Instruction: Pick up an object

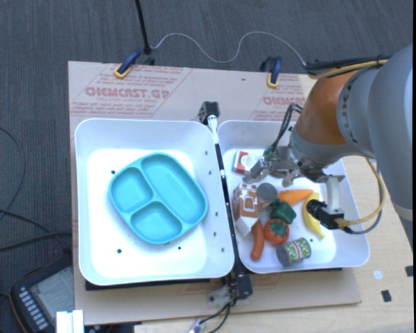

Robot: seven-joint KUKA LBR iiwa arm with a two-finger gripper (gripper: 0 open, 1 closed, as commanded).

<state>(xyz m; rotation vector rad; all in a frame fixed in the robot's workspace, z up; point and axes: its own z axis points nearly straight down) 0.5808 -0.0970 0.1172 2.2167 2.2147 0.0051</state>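
camera view: carrot (295,195) lying level, long axis left-right, right bin (353,255).

The arm (374,109) enters from the right edge of the frame, its broad grey body filling the upper right. An orange band (321,115) wraps it above the wrist, right of centre. Below the band the grey wrist (312,151) tilts down and to the left. The gripper (263,175) sits at centre right, hanging low, its metal parts spread left of the wrist. A black cable (286,127) loops along the band's left side.
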